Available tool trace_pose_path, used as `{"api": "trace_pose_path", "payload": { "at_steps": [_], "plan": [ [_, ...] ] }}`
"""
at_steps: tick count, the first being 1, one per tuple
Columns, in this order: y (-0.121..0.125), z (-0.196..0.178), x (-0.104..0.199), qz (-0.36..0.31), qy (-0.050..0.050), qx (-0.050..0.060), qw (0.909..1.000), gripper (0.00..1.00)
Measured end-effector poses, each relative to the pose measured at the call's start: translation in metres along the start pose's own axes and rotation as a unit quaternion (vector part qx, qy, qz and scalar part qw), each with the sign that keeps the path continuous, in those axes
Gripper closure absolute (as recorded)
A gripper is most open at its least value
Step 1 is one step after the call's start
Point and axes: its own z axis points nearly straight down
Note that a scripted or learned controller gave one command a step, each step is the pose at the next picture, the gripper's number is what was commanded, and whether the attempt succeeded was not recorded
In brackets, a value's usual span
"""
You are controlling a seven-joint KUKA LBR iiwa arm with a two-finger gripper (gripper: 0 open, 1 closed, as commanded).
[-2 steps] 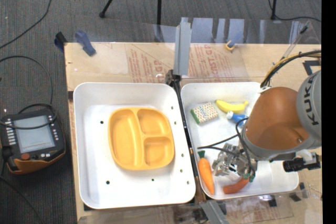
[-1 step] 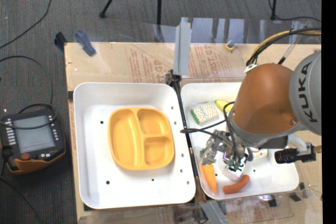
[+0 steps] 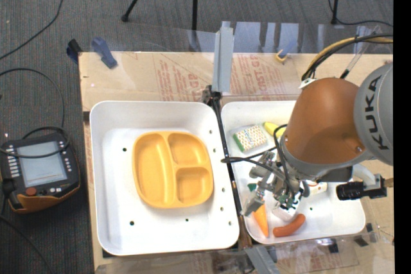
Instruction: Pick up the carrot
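The carrot is a small orange wedge lying near the front left corner of the right bin. My gripper hangs just above and behind it, its fingertips close to the carrot's top end. The carrot rests on the bin floor. The orange wrist band and grey arm cover the middle of the right bin.
A red-orange sausage lies right of the carrot. A pale checkered block and a yellow item sit at the bin's back left. The left bin holds a yellow divided plate. A divider separates the bins.
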Motion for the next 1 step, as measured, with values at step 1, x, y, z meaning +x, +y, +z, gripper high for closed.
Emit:
{"api": "trace_pose_path", "payload": {
  "at_steps": [1],
  "plan": [
    [-0.0543, -0.0003, -0.0278, -0.037, -0.001, 0.0, 0.9993, 0.0]
  ]
}}
